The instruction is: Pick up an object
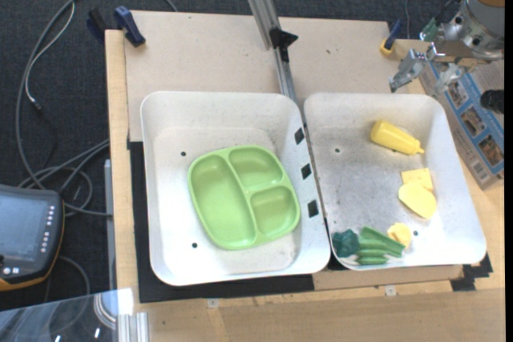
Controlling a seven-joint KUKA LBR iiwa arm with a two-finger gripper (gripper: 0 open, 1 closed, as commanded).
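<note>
The right bin (353, 172) holds a yellow bottle-shaped toy (394, 138) near its far side. Two flat yellow pieces (418, 195) lie by its right wall, and a smaller yellow piece (399, 234) sits close to the front. A dark green leafy toy (367, 244) rests in the front corner. My gripper (425, 74) hangs above the bench just beyond the right bin's far right corner, open, with nothing between its fingers. It is up and to the right of the yellow bottle-shaped toy.
The left bin (160, 172) carries a light green divided plate (244, 207). A metal post (264, 4) slants down to the seam between the bins. A blue clamp (128, 24) and a yellow-blue clamp (390, 40) sit on the bench's far edge. Printed boxes (473, 132) stand right of the bin.
</note>
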